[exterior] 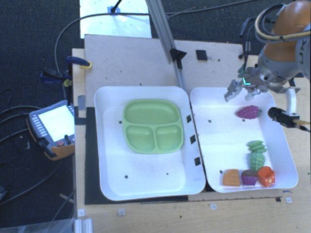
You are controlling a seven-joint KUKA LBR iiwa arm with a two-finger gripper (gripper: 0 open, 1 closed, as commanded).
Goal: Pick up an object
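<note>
Lowest in my view, along the front wall of the right bin (284,149), four toys are sitting in a row: an orange wedge (231,177), a small purple piece (249,178), a red-orange piece (266,175), and a green ridged toy (256,152) rising just behind them toward 12 o'clock. They are touching or nearly touching one another.

Further back, a magenta berry-shaped toy (248,112) is lying alone near the bin's far wall, well apart from that cluster.

I am watching the gripper (241,90) hanging at the far rim of the right bin, at roughly 11 o'clock from the berry toy and near it, though not touching. One pale finger is sticking out toward 8 o'clock. I am seeing nothing between the fingers, but from this slanted angle I cannot tell whether the claw is released or clenched.

In the left bin (104,144), a green divided plate (153,126) is lying flat.

My reading of progress: nothing is lifted yet. Every toy is resting on a bin floor, so the pick is entirely ahead. The berry toy is looking like the likeliest target, being closest and standing free; the front row is crowded against the wall and would be harder to grip cleanly.
</note>
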